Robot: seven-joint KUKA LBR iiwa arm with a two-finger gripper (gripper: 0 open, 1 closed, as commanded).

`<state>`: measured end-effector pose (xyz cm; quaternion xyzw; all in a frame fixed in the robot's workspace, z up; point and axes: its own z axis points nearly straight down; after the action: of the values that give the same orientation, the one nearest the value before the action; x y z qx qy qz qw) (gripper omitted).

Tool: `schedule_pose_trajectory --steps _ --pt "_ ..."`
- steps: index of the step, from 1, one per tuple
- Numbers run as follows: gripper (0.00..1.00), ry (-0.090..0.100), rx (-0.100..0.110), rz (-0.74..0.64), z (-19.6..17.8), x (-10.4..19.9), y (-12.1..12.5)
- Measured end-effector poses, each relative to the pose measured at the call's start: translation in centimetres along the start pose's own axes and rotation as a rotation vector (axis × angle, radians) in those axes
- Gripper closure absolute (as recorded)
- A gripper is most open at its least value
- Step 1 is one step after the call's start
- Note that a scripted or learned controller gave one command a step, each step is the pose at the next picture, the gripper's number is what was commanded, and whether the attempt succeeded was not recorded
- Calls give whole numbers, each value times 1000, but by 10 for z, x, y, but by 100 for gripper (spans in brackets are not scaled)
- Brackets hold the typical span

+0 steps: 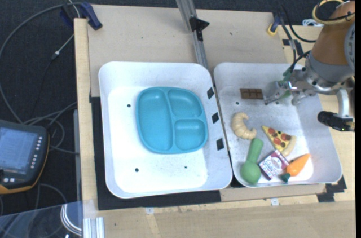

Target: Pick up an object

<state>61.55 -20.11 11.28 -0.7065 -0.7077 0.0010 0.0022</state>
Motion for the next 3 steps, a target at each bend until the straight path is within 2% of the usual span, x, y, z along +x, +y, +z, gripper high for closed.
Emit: schedule_pose_trajectory --steps 1,2,3 --pt "100 0 -6 0 -14 0 1" --pt "100 -5 -13 0 -78 -5 3" --pt "100 -4 -11 0 -122 -5 5"
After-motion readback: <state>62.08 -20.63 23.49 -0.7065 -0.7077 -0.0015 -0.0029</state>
